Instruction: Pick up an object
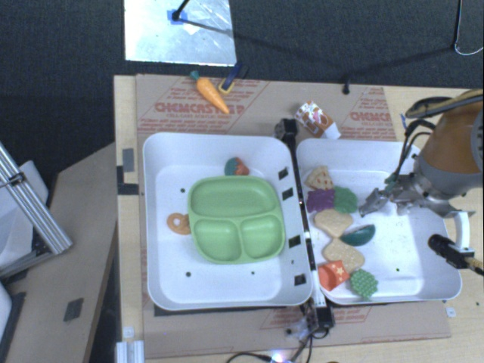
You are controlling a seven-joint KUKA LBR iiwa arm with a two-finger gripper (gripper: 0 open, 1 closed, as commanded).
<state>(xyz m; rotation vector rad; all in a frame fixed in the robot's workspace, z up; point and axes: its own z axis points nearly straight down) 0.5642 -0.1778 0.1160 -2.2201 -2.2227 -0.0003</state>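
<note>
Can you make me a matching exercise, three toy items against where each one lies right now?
Items:
1. orange toy carrot
2. green three-compartment plastic plate
3. purple toy grape bunch

Places:
A. right bin
B. brown cardboard behind the bins
C. left bin

Pairs: 1-B, 2-C, 3-A

The two shallow white plastic bins (162,203) look smooth and faintly glossy, and the pale green three-part plastic tray (234,219) is smooth and matt. The brown printed cardboard sheet (257,103) under them looks dull and papery; the square silvery foil sheet (179,21) is shiny and crinkled
</note>
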